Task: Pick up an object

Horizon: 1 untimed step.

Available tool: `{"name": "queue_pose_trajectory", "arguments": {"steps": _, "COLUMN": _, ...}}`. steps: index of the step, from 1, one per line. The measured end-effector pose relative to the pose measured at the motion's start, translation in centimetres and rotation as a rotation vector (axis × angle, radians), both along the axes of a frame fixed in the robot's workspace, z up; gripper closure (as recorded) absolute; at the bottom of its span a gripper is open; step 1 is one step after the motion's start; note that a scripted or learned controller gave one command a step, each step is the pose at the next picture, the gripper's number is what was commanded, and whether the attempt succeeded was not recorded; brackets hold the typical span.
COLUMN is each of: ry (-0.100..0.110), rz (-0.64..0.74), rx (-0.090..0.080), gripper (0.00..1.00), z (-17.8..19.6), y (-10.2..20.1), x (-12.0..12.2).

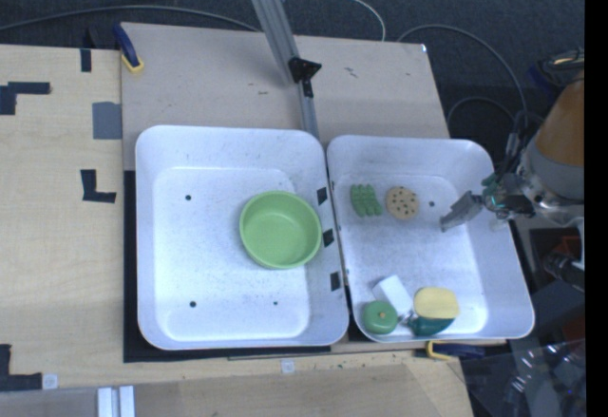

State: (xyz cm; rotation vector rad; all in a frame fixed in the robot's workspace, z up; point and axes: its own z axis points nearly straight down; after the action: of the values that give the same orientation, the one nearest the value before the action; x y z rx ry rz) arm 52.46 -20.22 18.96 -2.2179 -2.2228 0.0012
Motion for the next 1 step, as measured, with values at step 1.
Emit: {"name": "queue_pose_trajectory", "arguments": {"steps": 1, "ry": 0.0, "rz": -0.001, "rx": 0.0, "gripper": 0.0, "z": 0.0, "y": -0.01, "x": 0.0}}
